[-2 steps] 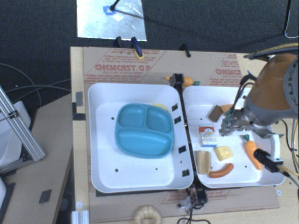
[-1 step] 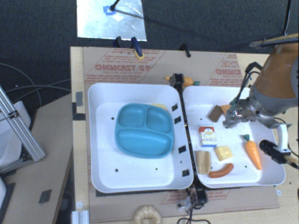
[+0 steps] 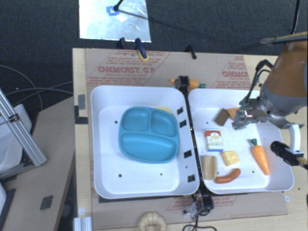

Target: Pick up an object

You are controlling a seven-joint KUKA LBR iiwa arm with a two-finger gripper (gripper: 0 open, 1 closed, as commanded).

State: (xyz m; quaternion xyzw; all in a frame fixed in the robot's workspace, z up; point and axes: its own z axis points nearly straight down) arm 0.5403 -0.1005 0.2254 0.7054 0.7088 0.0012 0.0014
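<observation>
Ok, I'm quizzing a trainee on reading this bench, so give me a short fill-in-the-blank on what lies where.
1. The blue divided plate lies in the ____ bin.
2. The toy carrot lies in the ____ bin.
3. The sausage lies just below the ____ cheese wedge.
4. The gripper hovers over the ____ bin.

Missing words: left; right; yellow; right

Arm point(image 3: 288, 81) cut off at right edge; gripper point(image 3: 243, 119) fingers blurred (state unclear)
</observation>
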